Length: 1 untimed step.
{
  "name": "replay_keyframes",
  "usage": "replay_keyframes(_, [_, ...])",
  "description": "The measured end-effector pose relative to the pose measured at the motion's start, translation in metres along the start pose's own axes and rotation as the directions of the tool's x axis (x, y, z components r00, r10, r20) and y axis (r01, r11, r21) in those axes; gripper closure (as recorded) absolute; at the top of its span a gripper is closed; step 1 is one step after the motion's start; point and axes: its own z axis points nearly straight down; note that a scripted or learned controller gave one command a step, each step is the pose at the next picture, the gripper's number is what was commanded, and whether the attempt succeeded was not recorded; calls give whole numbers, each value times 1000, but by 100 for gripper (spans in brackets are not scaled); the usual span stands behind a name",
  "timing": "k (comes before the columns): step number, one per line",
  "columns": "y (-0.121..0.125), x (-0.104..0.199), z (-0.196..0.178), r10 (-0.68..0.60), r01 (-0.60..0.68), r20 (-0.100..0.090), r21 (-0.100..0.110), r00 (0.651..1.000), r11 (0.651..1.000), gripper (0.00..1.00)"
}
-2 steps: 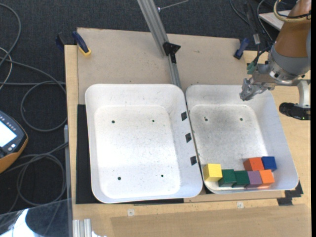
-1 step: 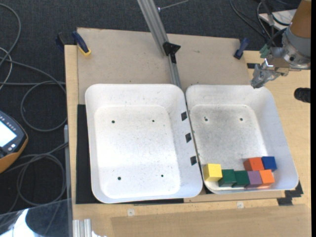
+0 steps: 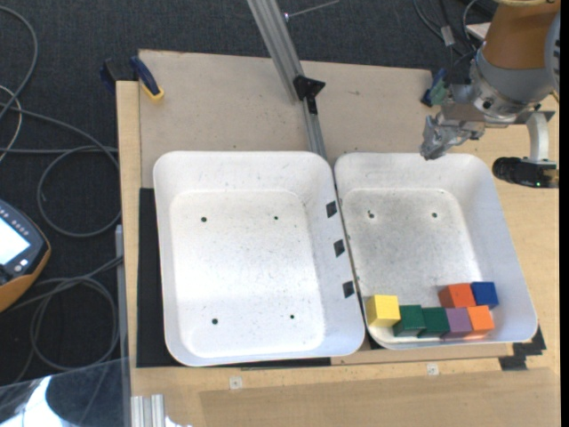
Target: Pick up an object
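Several small blocks lie in the near right corner of the right bin [image 3: 498, 212]: a yellow block [image 3: 384, 309], two green blocks [image 3: 423, 319], a purple block [image 3: 459, 321], two orange blocks [image 3: 469, 307] and a blue block [image 3: 484, 293]. My gripper [image 3: 436, 145] hangs above the far rim of the right bin, well away from the blocks. Its fingers point down with nothing visible between them.
The left bin [image 3: 164, 238] sits beside the right one on the wooden bench. A slanted metal rail [image 3: 283, 47] crosses the back of the bench to the gap between the bins. Cables and a handheld device [image 3: 16, 252] lie on the floor at left.
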Motion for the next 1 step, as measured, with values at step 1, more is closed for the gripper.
replay_keyframes(1, [10, 62, 10, -2, 2, -1, 1, 1000, 1000, 100])
